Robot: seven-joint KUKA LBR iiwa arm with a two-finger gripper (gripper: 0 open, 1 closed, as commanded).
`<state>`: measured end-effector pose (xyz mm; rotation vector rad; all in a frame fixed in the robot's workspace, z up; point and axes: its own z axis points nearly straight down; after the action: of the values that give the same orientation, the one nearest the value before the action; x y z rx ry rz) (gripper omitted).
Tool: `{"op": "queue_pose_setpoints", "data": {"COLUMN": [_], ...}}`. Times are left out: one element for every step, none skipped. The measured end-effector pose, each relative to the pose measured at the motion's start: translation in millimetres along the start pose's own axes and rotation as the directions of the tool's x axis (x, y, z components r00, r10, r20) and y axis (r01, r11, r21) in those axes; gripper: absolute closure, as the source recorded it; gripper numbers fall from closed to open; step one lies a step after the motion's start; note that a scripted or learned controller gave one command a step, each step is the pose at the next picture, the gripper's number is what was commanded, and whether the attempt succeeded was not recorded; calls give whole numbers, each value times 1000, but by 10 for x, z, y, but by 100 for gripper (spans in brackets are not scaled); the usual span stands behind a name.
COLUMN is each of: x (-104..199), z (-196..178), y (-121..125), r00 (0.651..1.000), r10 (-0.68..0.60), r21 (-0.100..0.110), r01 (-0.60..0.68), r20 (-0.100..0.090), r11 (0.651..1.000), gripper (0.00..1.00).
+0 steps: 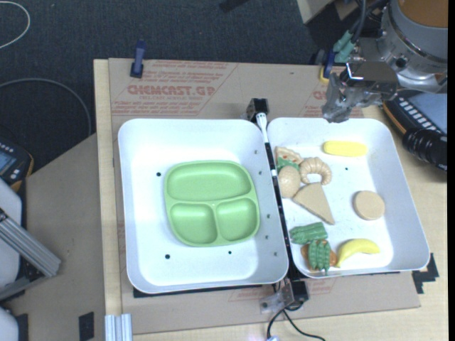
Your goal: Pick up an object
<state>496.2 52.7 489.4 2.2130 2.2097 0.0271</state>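
Below the tool point(340, 109), which hangs over the far rim of the right bin point(405, 190), lie the candidates for the pick: a yellow oblong piece point(345, 148) nearest it, then a croissant point(315, 170), a tan wedge point(315, 203), a round biscuit point(369, 205), green vegetables point(310, 234) and a banana point(357, 250) farthest off. Whether the tool is open or closed cannot be told. Nothing appears held. Beyond these, away from the arm, the left bin point(142, 212) carries a green divided tray point(211, 202), probably kept apart from the loose items.
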Motion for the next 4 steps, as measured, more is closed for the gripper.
{"op": "queue_pose_setpoints", "data": {"x": [-151,-139,-539,-1177], "z": [665,526,1079,1684], "y": [-195,-172,-197,-216], "r00": [1000,1000,1000,1000], "r10": [1,-3,4,7], "r21": [30,19,29,30], "r01": [-2,3,-4,-7], "r20": [3,3,3,4], "r11": [1000,1000,1000,1000], "gripper": [100,100,100,100]}}
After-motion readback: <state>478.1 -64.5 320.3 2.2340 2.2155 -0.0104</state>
